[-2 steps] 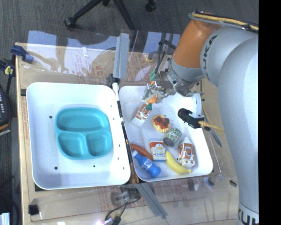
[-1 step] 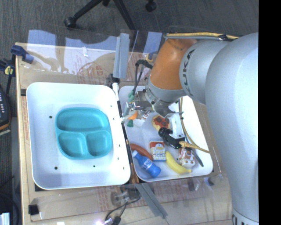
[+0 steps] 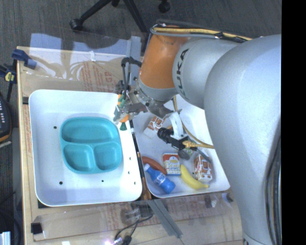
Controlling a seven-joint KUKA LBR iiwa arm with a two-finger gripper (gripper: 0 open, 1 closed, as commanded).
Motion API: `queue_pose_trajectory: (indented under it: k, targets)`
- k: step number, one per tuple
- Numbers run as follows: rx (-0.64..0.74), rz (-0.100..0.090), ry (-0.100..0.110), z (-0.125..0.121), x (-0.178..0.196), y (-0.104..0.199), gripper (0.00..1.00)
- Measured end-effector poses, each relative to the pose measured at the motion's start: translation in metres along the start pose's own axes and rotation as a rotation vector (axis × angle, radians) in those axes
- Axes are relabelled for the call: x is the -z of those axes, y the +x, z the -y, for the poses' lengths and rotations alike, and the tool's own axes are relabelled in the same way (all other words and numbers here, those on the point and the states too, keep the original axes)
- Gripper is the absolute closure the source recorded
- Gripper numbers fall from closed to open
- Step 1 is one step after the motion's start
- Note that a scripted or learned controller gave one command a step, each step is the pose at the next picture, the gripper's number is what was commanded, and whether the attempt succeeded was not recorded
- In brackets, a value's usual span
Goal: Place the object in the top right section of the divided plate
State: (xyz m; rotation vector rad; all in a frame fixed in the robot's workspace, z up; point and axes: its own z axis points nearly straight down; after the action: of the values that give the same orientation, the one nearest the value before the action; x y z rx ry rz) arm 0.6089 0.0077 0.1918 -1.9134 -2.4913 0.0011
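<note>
A wooden bench [image 3: 71, 217] on dark carpet carries two white bins; an office chair's base [image 3: 119, 12] stands beyond. "KUKA" lettering marks the grey arm [image 3: 229, 95] above its orange band. The gripper [image 3: 125, 107] hangs over the seam between the bins, its grip impossible to tell; small orange and green items [image 3: 123, 116] sit at its tip. Left of it, the teal divided plate [image 3: 92, 144] lies in the left bin [image 3: 43, 182]. Below-right, the right bin [image 3: 215, 184] holds a blue bottle [image 3: 160, 181], banana [image 3: 192, 180], sausage [image 3: 154, 164] and printed cartons [image 3: 202, 167].
</note>
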Motion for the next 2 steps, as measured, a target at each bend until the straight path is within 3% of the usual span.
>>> queue_pose_trajectory:
  k: [1,2]
  targets:
    - [0.240,-0.002,0.004,0.036,-0.001,0.065,1.00]
    - [0.421,-0.002,0.004,0.034,-0.039,0.105,1.00]
